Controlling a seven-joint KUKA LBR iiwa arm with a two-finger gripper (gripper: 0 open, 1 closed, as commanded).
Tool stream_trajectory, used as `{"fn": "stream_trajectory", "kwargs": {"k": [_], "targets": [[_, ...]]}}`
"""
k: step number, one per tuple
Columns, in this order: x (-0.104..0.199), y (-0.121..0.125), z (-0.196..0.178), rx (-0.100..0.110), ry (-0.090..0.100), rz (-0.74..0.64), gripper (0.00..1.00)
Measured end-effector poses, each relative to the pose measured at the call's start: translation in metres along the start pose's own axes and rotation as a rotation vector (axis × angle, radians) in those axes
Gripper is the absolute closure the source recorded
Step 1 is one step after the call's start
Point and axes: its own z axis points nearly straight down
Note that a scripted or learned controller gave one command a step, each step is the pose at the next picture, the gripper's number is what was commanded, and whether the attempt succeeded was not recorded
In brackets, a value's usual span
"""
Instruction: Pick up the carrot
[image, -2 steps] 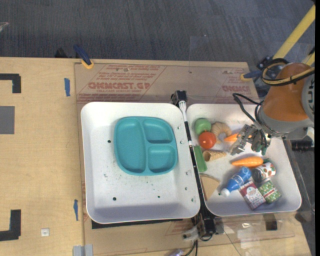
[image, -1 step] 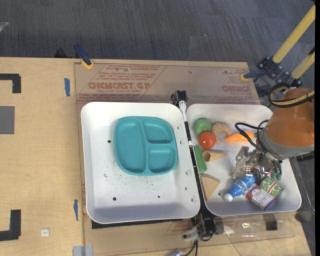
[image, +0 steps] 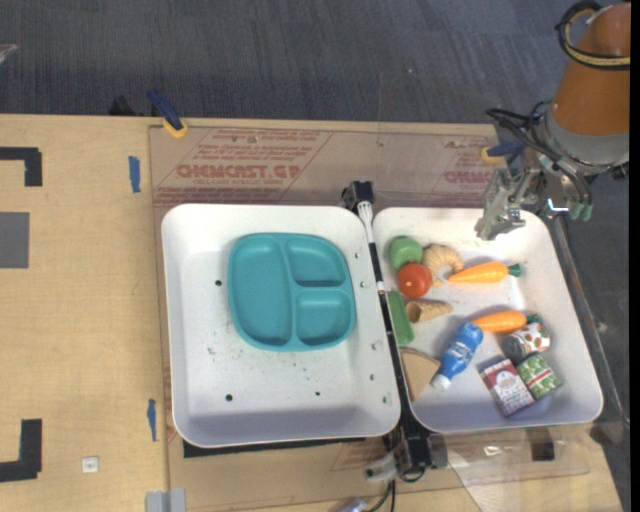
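Observation:
Two orange carrots lie in the right bin (image: 575, 385). One carrot (image: 479, 272) with a green stem end rests near the bin's middle, pointing left. A second, shorter carrot (image: 500, 321) lies below it beside a small carton. My gripper (image: 497, 222) hangs over the bin's far edge, above and slightly right of the upper carrot, with nothing between its fingers. The fingers (image: 489, 226) look close together.
The right bin also holds a red tomato (image: 414, 279), a green vegetable (image: 404, 250), a beige item (image: 441, 258), a blue bottle (image: 458, 352) and small cartons (image: 521, 379). A teal divided plate (image: 292, 290) sits in the left bin (image: 200, 380).

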Motion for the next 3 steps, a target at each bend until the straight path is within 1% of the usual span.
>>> {"fn": "stream_trajectory", "kwargs": {"k": [1, 2, 3], "targets": [[0.093, -0.045, 0.127, 0.0, 0.008, -0.052, 1.0], [0.134, -0.056, 0.132, -0.009, 0.001, -0.472, 1.0], [0.133, -0.055, 0.133, -0.011, 0.0, -0.473, 0.0]]}}
